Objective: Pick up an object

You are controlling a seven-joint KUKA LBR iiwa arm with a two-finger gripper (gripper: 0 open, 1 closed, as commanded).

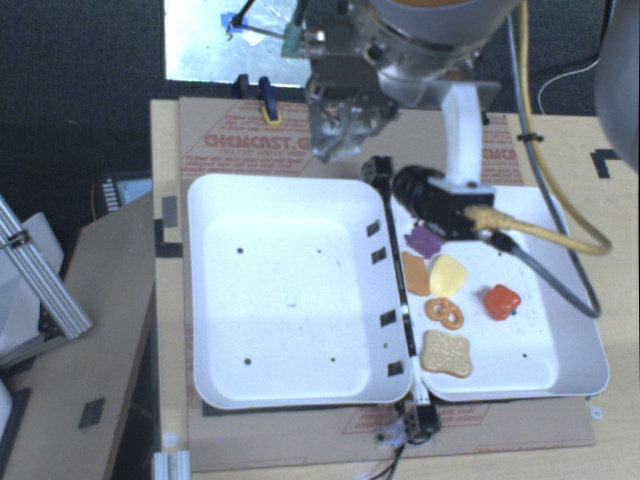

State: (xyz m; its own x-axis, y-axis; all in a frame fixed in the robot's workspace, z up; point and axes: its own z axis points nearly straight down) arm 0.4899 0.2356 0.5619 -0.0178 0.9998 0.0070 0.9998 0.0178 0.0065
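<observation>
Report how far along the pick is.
Done: nothing looks picked yet. The red pepper, yellow piece, pretzel, toast slice, orange piece and purple piece all lie in the right bin. In hand: the gripper hangs above the bench behind the left bin, with nothing visible in it. Left: descend into the right bin, grasp one item, lift.
</observation>
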